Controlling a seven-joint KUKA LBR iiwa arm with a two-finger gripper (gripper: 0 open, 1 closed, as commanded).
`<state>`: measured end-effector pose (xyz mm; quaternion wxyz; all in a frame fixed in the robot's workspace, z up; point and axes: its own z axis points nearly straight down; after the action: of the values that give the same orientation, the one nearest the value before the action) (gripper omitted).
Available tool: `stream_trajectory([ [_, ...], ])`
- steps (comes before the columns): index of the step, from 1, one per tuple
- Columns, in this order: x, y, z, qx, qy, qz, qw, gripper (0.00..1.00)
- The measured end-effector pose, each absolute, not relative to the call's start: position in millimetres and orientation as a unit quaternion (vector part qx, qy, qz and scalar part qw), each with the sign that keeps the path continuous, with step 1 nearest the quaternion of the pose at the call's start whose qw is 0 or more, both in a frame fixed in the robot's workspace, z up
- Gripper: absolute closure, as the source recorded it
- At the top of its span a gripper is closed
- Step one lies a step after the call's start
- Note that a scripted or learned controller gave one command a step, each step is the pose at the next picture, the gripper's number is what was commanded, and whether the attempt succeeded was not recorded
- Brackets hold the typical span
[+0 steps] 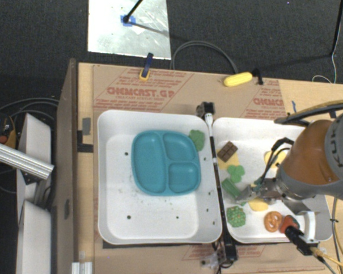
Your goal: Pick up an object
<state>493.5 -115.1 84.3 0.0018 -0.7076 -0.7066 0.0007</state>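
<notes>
My gripper [252, 193] reaches into the right bin [257, 130] from the right, low over its middle. Its tip sits right beside a dark green oblong piece [230, 188]; I cannot see whether they touch. A yellow piece [259, 206] lies just below the gripper. Also in this bin are a brown block [227, 149] lying on a pale yellow piece [232, 160], a green leafy piece [236, 173], a round light green piece [236, 216], an orange ring-shaped piece [273, 221] and a yellow item [271, 158] partly hidden by the arm.
The left bin [116, 159] holds a blue divided plate [165, 163] with a green piece [197, 139] at its upper right corner. The arm's orange band [309, 156] covers the right bin's right side. A yellow object [238, 80] lies on the cardboard behind the bins.
</notes>
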Motion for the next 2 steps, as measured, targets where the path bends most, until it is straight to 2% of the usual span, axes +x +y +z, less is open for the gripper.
stream_trajectory([
  [1, 497.7, -114.5, 98.7, -0.706, -0.708, -0.0020, -0.003, 1.00],
  [2, 497.6, -114.4, 98.3, -0.706, -0.708, -0.0019, -0.003, 0.00],
])
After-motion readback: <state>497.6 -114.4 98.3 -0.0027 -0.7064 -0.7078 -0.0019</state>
